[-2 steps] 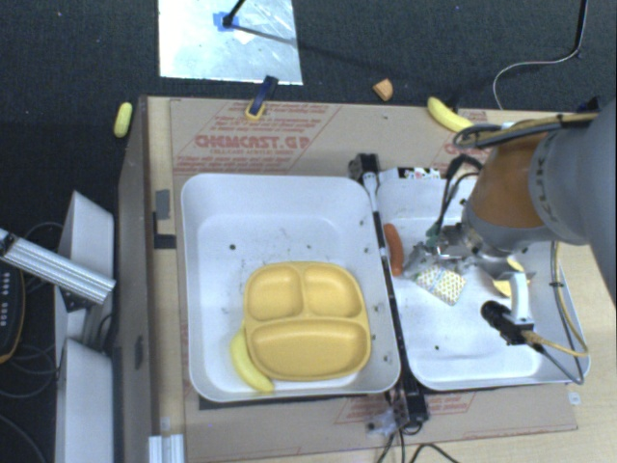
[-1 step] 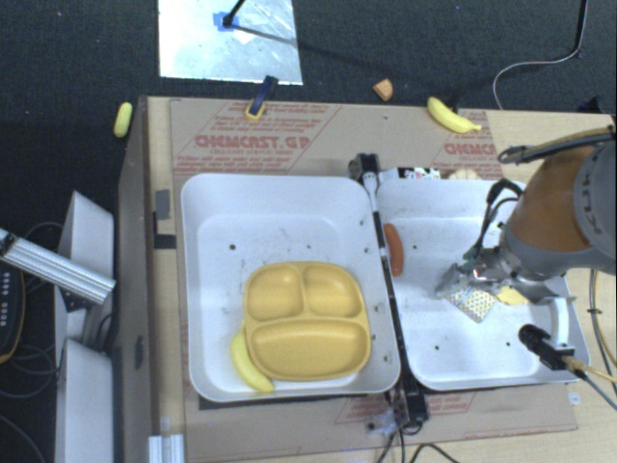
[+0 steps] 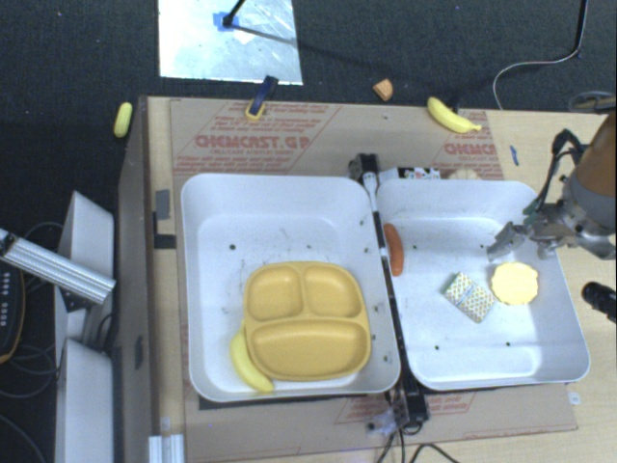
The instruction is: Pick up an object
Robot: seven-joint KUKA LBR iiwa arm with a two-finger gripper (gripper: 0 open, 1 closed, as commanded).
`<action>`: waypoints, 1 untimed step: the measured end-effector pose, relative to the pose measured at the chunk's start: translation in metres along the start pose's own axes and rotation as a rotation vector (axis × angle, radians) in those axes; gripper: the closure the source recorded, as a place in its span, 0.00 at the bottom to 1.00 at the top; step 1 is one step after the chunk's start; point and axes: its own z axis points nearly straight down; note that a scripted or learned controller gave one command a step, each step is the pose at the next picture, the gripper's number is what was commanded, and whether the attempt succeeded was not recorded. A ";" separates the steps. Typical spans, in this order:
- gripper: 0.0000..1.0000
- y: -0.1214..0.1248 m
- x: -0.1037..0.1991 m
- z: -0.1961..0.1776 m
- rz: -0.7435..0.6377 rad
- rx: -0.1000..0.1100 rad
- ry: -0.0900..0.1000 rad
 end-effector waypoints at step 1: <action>0.00 -0.004 0.079 0.089 -0.003 0.004 0.003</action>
